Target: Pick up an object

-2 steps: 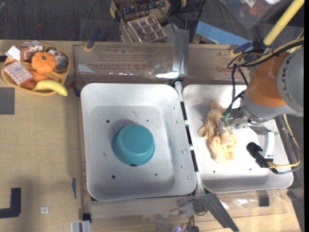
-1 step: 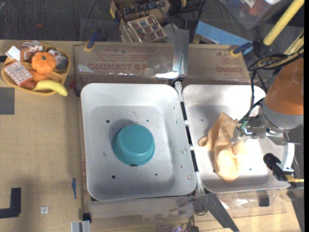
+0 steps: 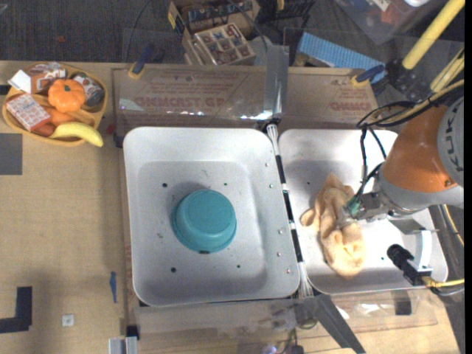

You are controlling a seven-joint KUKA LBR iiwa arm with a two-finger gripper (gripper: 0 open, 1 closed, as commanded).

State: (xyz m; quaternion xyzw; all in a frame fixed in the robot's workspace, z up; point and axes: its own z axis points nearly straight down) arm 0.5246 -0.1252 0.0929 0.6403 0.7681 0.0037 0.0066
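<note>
Right now the gripper (image 3: 352, 208) is pressing into the soft, floppy tan cloth (image 3: 339, 227) lying in the right white bin (image 3: 310, 150), and I cannot tell its grip, so the cloth may be slipping free

Arm (image 3: 424, 161) reaches in from the right, hand (image 3: 357, 208) low, wrist bent leftward.

Smooth matt plastic on the teal bowl (image 3: 205, 220), sitting mid-floor of the left bin (image 3: 147, 161), itself white plastic with a faint sheen. Over in the right bin (image 3: 310, 150), a soft, crumpled tan cloth (image 3: 338, 227). Worktop (image 3: 59, 227) looks like pale matt wood.
</note>
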